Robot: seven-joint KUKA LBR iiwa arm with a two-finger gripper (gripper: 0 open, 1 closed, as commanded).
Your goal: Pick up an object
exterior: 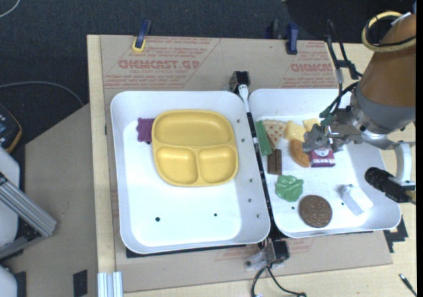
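My jaws (322, 145) hang over the right bin (377, 221); spread or pressed together, I cannot tell. Nearest target: orange piece (301, 155), just left of jaws, touching the brown bar's (275, 163) right side.

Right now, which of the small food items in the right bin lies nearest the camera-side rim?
The round brown cookie; the green leafy piece lies farther up.

purple item (144, 129) half under yellow tray (195, 145), arm (390, 77) cut off at right edge
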